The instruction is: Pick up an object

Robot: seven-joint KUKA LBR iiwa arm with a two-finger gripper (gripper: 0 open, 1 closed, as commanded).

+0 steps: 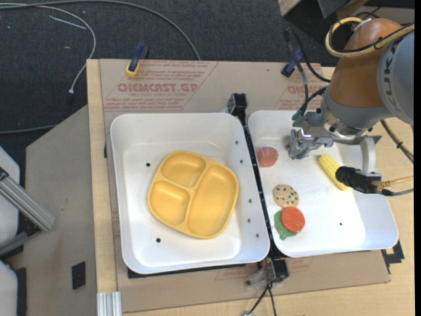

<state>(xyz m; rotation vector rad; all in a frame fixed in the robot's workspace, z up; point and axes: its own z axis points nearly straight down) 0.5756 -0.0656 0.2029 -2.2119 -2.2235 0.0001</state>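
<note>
presently the grey two-finger gripper (299, 143), grip state impossible to tell, hangs in the shallow white right-hand bin (368, 232) between a round pink food piece (267, 156) and a yellow corn-shaped toy (328, 167), touching neither, so descending here risks closing on nothing.

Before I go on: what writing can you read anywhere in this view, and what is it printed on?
"CHEMCAST GP", red print on the cardboard sheet under the bins, left of centre.
The same red print repeats on the cardboard near the right bin, partly hidden by the arm; only fragments read.
Smaller red lines around both prints: too small to read.
Grey letters on the arm at the right edge: cut off, unreadable.
</note>
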